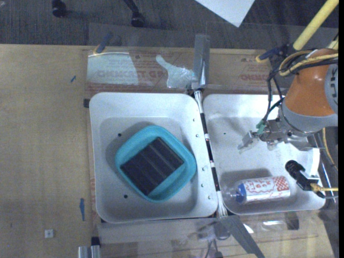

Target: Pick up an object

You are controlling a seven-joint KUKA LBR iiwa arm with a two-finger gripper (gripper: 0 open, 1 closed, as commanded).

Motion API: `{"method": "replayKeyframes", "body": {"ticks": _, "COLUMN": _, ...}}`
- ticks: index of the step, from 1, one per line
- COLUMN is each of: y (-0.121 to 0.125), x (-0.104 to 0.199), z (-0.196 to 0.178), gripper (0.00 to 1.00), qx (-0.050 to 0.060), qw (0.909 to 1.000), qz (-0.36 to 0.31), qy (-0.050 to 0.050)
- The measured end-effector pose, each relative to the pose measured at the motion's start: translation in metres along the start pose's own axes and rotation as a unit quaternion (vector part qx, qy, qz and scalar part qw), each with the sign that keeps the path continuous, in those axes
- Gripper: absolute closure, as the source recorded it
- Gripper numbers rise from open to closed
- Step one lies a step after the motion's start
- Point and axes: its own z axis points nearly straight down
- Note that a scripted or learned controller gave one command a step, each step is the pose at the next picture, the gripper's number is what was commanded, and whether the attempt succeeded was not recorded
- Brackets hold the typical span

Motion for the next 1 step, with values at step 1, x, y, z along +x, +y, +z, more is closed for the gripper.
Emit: {"method": "replayKeyframes", "body": {"ticks": 1, "y": -0.0568, "x": 0.0073, "z": 0.0738, "gripper": 0.0, "qx": -0.004, "qw": 1.0, "qz": 0.002, "qy": -0.001}}
